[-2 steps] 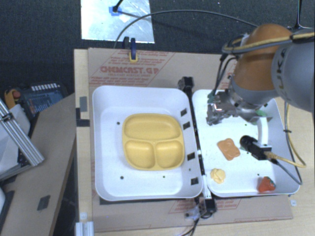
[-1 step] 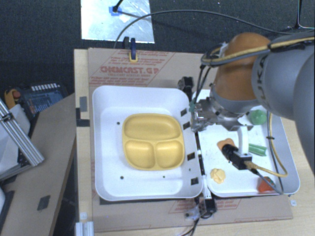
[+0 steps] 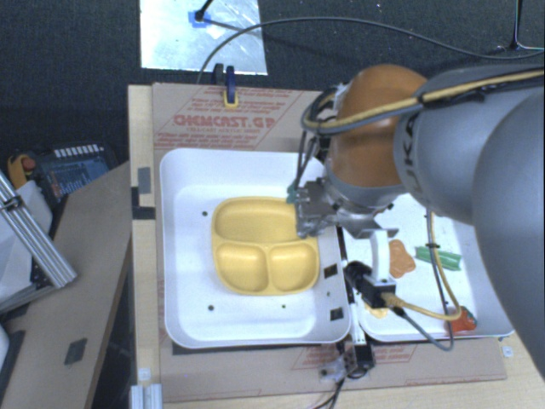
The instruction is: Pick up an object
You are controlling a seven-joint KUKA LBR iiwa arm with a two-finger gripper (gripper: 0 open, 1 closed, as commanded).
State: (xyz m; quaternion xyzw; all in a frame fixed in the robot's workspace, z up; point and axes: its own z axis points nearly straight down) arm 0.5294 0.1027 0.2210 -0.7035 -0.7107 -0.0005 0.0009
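Note:
A yellow divided plate (image 3: 260, 245) with three compartments lies flat in the left white bin (image 3: 183, 228). My gripper (image 3: 307, 217) hangs low over the plate's right rim, close to the divider between the two bins. The grey arm with its orange band (image 3: 379, 113) reaches in from the right and covers much of the right bin. Whether the gripper touches the plate is hidden by the wrist housing.
In the right bin (image 3: 485, 326) lie an orange piece (image 3: 400, 259), a green object (image 3: 439, 256) and a small red-orange item (image 3: 465, 319). A yellow cable (image 3: 443, 292) loops across that bin. Cardboard (image 3: 226, 113) lies under both bins.

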